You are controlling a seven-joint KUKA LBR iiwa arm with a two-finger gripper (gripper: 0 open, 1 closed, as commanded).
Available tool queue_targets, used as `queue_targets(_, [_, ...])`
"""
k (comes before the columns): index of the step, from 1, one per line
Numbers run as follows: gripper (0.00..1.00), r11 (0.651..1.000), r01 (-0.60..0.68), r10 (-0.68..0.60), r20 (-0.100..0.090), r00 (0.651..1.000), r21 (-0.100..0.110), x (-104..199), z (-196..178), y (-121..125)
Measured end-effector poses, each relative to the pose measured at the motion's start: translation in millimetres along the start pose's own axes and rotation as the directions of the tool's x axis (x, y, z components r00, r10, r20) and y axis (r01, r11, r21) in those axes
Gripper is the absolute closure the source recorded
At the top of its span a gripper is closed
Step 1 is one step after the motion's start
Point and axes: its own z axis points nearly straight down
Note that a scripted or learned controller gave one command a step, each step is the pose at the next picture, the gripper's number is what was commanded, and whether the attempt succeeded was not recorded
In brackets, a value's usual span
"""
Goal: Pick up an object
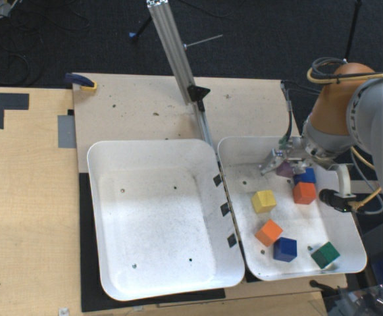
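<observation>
While the arm is reaching in from the right over the right bin (244, 151), the gripper (280, 163) is hanging low near the bin's far end, its fingers closing around a small purple object (285, 170). Just beside it a blue block (305, 175) and a red block (304, 193) are sitting, while the yellow block (264, 201), orange block (268, 232), dark blue block (285, 249) and green block (325, 254) are lying nearer the front.
</observation>
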Motion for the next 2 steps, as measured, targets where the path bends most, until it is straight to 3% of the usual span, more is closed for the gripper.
queue_targets(1, [1.0, 1.0, -0.002, 0.002, 0.003, 1.0, -0.004, -2.5, -11.3, 1.4])
queue_targets(2, [1.0, 1.0, 0.001, -0.001, -0.006, 1.0, 0.015, 6.5, -63.1, 1.2])
